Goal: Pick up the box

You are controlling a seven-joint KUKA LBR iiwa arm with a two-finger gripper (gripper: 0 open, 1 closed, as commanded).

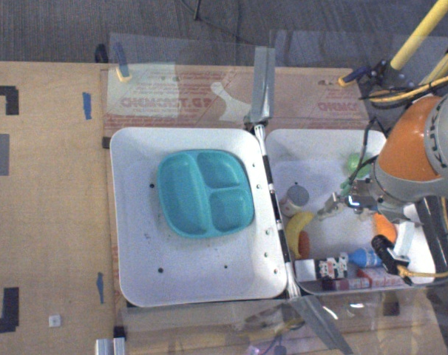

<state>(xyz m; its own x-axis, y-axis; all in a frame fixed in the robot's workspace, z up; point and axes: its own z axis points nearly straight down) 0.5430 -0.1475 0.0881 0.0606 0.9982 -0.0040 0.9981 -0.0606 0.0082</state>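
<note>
The box [341,271] lies near the pincer [341,202], below it; pincer's state unclear.

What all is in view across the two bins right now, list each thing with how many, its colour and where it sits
bins: two, white, side by side on the bench
divided plate: one, teal, middle of the left bin
box: one, printed in dark, white and red, along the near wall of the right bin
banana: one, yellow, left side of the right bin
round object: one, grey, just above the banana
green object: one, green, upper part of the right bin, partly hidden by the arm
blue object: one, blue, just above the box
orange object: one, orange, under the arm
arm: one, grey with orange band, reaching in from the right
end effector: one, over the right bin, above the box
</note>
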